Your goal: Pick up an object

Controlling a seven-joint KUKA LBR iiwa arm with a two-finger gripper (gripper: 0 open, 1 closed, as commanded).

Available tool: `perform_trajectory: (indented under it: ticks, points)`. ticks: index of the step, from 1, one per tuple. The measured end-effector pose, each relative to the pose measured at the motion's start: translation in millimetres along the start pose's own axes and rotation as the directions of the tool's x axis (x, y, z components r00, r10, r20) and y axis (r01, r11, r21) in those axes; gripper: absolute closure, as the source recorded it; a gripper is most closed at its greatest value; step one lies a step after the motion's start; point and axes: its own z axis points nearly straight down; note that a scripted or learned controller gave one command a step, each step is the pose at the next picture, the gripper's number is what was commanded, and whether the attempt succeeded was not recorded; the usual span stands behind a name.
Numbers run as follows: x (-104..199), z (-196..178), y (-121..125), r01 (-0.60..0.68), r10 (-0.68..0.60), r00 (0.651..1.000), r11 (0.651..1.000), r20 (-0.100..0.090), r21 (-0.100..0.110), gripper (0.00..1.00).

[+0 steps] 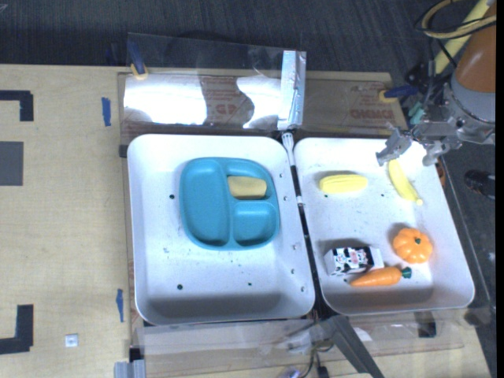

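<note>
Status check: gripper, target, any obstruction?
Gripper above right bin's far corner, holding nothing. Banana just beneath it, untouched. Lemon close by on the left; path looks open.

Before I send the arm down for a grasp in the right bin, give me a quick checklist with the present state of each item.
1. Gripper over the right bin: ok, above its upper right corner.
2. Nothing held between the fingers: ok.
3. Nearest target: ok, the banana lies just below the gripper, apart from the yellow lemon-like piece.
4. Banana clear of the wall: cannot tell, it lies near the right rim.
5. Other pieces out of the way: ok, the pumpkin, the carrot and the black-and-white carton sit at the near end.
6. Gripper height over the banana: cannot tell.
</note>
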Motion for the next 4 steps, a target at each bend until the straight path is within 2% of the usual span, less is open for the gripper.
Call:
perform_trajectory:
  ticks: [1,2,3,4]
  points:
    - [-52.7,85.3,19.3,-0.140,0.140,0.990,0.990,0.000,0.008,0.00]
    - [-63.4,154.9,28.6,0.007,-0.007,1.000,1.000,-0.008,-0.005,0.00]
    - [-64.5,143.4,29.6,0.009,-0.009,1.000,1.000,-0.002,-0.008,1.00]
    - [-18.7,49.1,-6.5,0.016,-0.016,1.000,1.000,0.002,-0.013,1.00]
